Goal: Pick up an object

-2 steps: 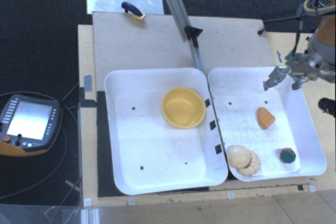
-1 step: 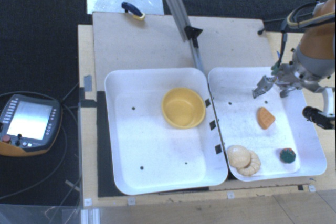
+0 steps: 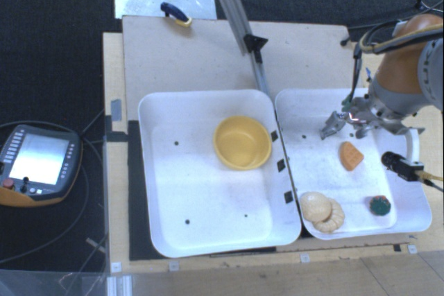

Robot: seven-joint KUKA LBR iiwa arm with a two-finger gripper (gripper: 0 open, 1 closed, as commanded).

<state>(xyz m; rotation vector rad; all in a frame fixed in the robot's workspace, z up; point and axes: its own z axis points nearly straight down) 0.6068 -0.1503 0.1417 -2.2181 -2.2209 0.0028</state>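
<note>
Dark carpet floor (image 3: 55, 24) all round a pale wood bench (image 3: 208, 55). Control pad w/ screen (image 3: 38, 164) lies on floor at left, cables (image 3: 94, 123) trailing. Metal pole (image 3: 232, 3) slants over bench.

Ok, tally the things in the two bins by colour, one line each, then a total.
Yellow: 1, the bowl in the left bin
Orange: 1, the wedge
Tan: 1, the cookie-like piece
Dark green: 1, the small ball
Total: 4

A yellow bowl (image 3: 242, 142) sits in the left bin (image 3: 166, 218). In the right bin (image 3: 305, 107), the end effector (image 3: 334, 125) hangs upper center, above an orange wedge (image 3: 351, 156); beige pieces (image 3: 322, 211) and a green ball (image 3: 379, 204) lie lower down.
</note>
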